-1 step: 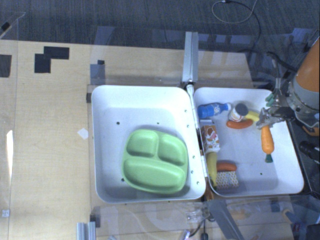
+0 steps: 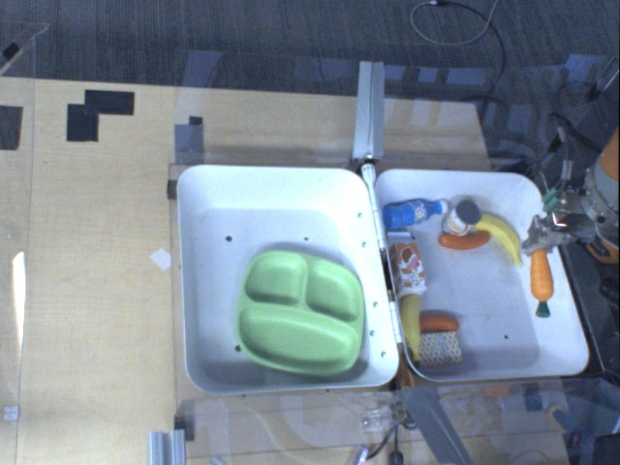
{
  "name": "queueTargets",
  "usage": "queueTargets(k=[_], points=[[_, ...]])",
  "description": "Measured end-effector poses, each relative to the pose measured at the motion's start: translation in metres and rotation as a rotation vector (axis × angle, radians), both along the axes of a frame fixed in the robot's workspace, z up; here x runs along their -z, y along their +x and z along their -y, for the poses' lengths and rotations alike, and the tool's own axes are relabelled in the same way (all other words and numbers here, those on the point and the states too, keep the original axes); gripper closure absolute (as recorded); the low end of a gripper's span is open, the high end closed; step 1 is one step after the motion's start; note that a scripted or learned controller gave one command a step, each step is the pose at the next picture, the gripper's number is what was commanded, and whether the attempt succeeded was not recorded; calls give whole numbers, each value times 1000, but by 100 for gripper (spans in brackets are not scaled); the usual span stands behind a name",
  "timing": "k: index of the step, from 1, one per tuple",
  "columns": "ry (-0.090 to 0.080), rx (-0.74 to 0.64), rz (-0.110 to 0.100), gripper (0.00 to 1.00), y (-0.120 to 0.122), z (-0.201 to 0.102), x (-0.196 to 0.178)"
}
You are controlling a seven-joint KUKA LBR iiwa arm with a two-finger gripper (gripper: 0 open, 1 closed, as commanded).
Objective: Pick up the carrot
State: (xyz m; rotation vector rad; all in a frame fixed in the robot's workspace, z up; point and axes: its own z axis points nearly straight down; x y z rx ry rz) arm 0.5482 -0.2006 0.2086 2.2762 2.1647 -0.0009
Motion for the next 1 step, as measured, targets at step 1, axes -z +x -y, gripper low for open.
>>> queueTargets(k=[1], points=[[-3, -174, 11, 0, 16, -7, 121]])
